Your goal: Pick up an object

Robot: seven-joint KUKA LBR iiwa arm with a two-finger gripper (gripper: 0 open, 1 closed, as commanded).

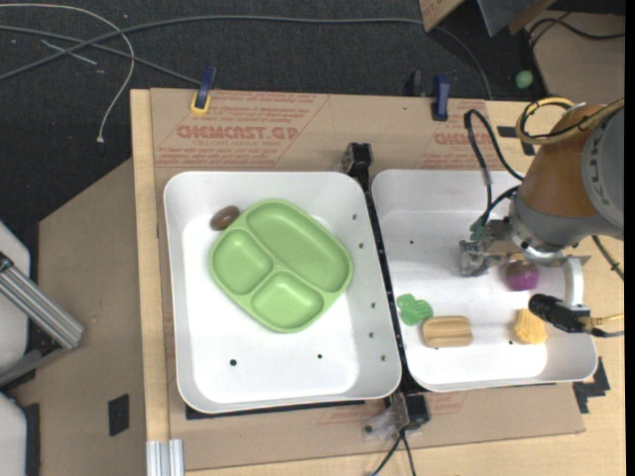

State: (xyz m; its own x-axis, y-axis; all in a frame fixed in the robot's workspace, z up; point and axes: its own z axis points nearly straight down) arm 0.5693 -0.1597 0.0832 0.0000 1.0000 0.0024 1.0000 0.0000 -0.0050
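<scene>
The gripper (483,256) is hanging low in the right bin (427,198), near a purple thing (522,275) by the right edge. Honestly can't tell its grip. The tan block (447,331) is sitting near the front edge.

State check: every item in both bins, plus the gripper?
Green plate: upright, left bin, compartments bare.
Brown lump: against plate's rim.
Green piece: right bin, loose.
Tan block: flat, loose.
Yellow piece: loose.
Purple piece: beside gripper, partly hidden.
</scene>
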